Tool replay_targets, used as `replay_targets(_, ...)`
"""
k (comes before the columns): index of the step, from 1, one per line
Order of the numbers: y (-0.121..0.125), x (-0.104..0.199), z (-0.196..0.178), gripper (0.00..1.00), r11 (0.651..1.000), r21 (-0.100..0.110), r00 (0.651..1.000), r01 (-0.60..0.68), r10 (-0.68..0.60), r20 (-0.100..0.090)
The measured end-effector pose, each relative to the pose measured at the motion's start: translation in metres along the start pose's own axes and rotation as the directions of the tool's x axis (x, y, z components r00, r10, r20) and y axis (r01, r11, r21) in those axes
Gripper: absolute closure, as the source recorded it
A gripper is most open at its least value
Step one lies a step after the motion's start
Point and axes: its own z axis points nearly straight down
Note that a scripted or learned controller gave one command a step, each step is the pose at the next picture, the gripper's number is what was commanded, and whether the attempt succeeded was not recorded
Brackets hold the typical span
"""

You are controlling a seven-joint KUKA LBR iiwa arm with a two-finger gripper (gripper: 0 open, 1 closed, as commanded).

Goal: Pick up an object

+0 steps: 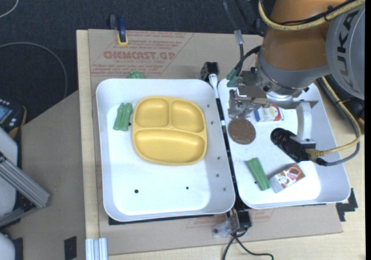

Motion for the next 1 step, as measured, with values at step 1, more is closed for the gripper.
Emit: replay_targets(1,-0.0533,0.0198,-0.0832,1.00,1.000,-0.017,1.000,0.010,-0.010,-0.004)
